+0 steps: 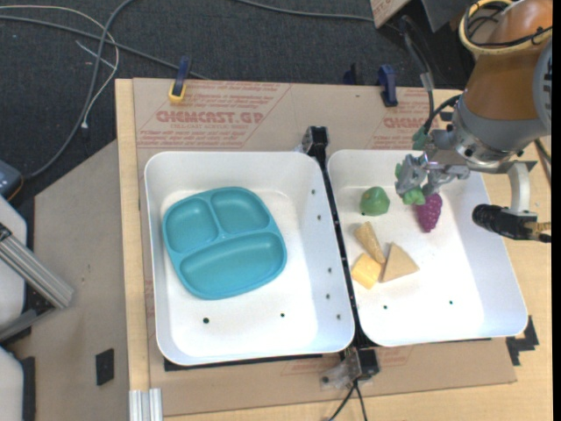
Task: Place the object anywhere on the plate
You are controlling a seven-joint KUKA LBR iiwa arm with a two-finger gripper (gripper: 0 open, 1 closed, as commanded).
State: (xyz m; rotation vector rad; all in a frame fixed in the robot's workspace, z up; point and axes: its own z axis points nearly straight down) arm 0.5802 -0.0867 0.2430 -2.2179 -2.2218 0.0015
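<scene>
Over the right bin's far edge, the fingers (417,182) hang touching the purple grapes (429,210); their state is unclear; the teal plate (225,240) lies well left.

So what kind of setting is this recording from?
Most likely a robotics lab bench, not a kitchen: a cardboard sheet clamped to the bench carries two white bins, loose cables trail across carpet, and the food pieces, such as the purple grapes, look like toys.
</scene>
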